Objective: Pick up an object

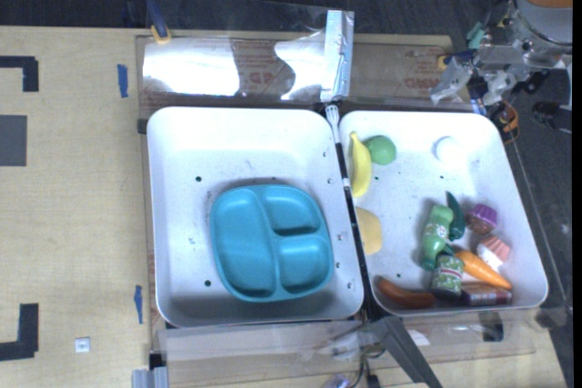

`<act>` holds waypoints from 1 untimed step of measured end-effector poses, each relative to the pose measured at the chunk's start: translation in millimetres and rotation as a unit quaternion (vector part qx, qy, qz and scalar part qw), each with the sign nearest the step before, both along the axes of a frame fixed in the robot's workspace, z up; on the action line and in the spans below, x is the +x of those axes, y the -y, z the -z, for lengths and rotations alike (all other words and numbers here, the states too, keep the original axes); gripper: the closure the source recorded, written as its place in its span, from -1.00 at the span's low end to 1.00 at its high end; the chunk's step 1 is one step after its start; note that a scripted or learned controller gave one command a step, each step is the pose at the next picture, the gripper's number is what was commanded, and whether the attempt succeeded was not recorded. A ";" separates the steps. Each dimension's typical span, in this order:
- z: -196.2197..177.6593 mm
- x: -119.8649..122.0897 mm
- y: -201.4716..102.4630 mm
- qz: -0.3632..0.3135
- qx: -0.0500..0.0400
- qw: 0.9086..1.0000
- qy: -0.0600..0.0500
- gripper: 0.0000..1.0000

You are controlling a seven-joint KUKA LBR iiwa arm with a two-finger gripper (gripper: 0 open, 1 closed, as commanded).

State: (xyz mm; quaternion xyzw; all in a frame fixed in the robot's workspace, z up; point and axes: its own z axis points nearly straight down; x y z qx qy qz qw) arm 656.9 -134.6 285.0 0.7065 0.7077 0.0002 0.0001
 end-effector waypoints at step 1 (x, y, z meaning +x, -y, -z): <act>133.9 7.7 -6.8 -0.050 0.001 0.999 -0.005 -1.00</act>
